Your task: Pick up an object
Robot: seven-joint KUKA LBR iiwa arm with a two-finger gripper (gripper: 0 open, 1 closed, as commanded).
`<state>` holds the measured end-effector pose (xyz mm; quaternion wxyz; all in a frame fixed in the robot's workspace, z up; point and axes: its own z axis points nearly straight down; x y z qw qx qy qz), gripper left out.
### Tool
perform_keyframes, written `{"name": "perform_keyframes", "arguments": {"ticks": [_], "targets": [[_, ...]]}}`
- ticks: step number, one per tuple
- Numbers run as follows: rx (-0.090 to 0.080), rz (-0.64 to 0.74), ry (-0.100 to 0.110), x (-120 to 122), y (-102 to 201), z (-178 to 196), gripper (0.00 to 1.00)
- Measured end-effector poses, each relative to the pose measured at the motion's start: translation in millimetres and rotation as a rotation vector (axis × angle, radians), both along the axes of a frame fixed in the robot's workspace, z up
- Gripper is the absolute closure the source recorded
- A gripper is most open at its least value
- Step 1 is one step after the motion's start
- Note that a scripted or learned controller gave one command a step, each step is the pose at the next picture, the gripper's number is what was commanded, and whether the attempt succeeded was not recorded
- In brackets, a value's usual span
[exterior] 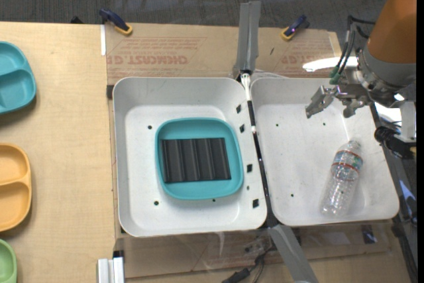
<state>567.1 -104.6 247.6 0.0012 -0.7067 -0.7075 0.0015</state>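
Plastic was the material of the only loose thing in the right bin (291, 195): a clear water bottle (341, 177), lying on its side in the lower right part of that bin, with its cap toward the upper right and its bottom toward the lower edge of the frame. It looked empty or almost empty, so I judged it light, thin-walled and easy to dent, and its round smooth body could roll or slip away under a touch. The best place to take hold seemed the middle, near the label, with the fingers closing across the narrow width and not along the length.

The end effector (334, 101) hung over the upper part of the same bin, well apart from the bottle, with its fingers spread and nothing between them.

In the left bin (132, 162) lay a teal tray (199, 159) with a dark ribbed insert, wider and harder to grip.
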Motion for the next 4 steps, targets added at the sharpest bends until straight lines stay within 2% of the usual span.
{"name": "perform_keyframes", "arguments": {"ticks": [1,2,3,4], "targets": [[0.0,0.075,-0.001,-37.8,-57.9,-92.8,0.0],[0.0,-0.009,-0.004,-49.5,-100.3,-155.6,0.0],[0.0,-0.012,-0.006,-48.6,-101.2,-145.5,1.0],[0.0,0.019,-0.003,6.5,-38.5,-88.2,1.0]]}}
